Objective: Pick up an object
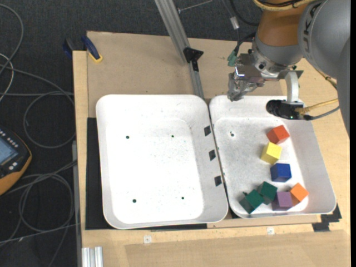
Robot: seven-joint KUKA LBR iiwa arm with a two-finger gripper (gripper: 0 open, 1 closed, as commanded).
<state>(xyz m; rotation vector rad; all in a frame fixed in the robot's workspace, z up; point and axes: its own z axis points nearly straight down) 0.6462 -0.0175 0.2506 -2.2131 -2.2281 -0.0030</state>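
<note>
Blocks (276, 166) in right bin (239, 149); gripper (236, 93) above its far rim, finger state unclear.

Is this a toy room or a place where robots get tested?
Probably a robot test lab. A grey and orange arm hangs its gripper over two white bins, coloured blocks lie in the right bin, and loose cables trail across the dark floor.
</note>
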